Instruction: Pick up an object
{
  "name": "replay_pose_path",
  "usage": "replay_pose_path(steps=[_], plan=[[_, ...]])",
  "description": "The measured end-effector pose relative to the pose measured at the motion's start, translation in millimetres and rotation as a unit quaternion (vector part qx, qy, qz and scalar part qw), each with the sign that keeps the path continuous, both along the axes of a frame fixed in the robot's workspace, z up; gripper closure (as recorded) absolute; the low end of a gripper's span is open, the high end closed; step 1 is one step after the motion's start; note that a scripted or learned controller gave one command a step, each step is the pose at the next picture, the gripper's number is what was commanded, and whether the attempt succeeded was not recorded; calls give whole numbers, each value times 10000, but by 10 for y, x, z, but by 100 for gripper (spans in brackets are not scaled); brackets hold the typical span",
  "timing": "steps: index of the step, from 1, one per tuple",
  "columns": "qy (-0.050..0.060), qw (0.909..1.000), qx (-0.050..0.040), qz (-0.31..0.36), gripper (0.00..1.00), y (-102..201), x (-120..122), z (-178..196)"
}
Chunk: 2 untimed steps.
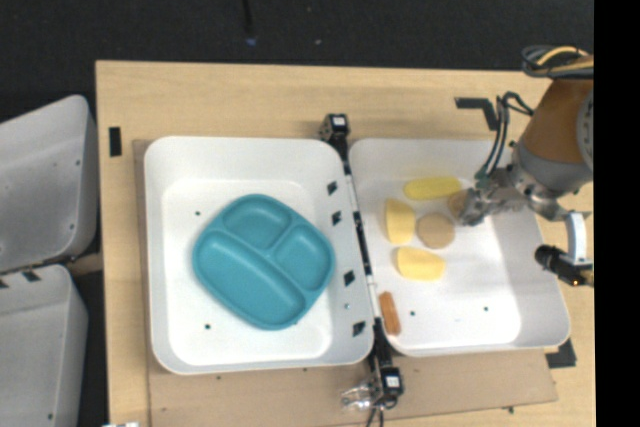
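We see the claw (470, 207) low in the right bin (500, 325), touching the 3 o'clock edge of a tan round piece (435, 231); we cannot tell its state. Yellow pieces lie at 12 (432, 187), 9 (400, 221) and 6 o'clock (420, 263) of it. An orange sausage (389, 312) lies near the divider. The left bin (170, 335) holds a teal divided plate (263, 260). We read no writing on the surface (230, 95).

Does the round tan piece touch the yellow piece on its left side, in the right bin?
Touching. In the camera view the round tan piece overlaps the edge of the yellow piece; no white bin floor shows between them.
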State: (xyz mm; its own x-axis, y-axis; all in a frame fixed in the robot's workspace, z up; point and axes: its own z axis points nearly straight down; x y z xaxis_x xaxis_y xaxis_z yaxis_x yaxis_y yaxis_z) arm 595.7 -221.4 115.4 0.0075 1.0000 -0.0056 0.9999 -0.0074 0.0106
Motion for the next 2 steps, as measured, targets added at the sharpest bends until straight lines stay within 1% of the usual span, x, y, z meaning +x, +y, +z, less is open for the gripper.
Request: replay_pose_path(steps=[1,2], plan=[[23,10000,14,44,100,-2,2,643],[9,10000,9,48,100,-12,27,1300]])
